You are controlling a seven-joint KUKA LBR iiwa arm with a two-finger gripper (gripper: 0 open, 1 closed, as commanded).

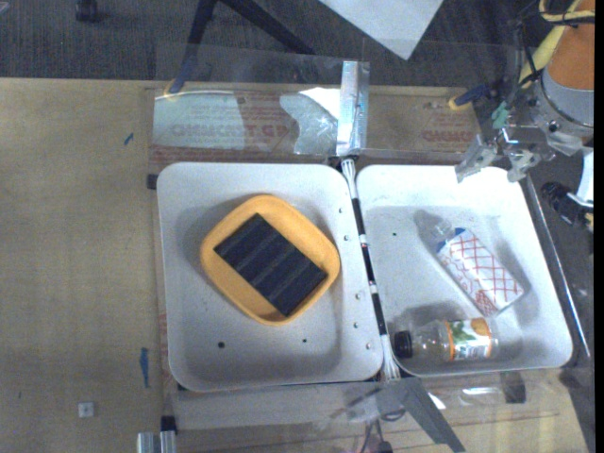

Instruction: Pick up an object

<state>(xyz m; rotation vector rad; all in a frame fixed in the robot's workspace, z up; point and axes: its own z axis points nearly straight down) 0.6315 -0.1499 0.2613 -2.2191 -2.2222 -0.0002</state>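
Packet: a red-and-white patterned packet [481, 270] lies flat in the right bin [557, 347], slanted, in that bin's middle to right part.
Bottle: a small clear bottle [446, 340] with a black cap and an orange-and-green label lies on its side near the right bin's front wall, cap pointing toward the divide between the bins; it sits just below the packet, and whether they touch I cannot tell.
Tray: a yellow square tray [270, 258] with a dark ribbed inset rests tilted in the middle of the left bin [179, 347].
Gripper: the gripper [497, 155] hangs over the far right corner of the right bin, well apart from packet and bottle, with nothing seen in it.
Claw state: cannot tell from this view.
Arm: grey with an orange band [573, 59], at the upper right.
Surroundings: a wooden bench [71, 253] bears both bins; a clear plastic panel [255, 111] stands behind them.
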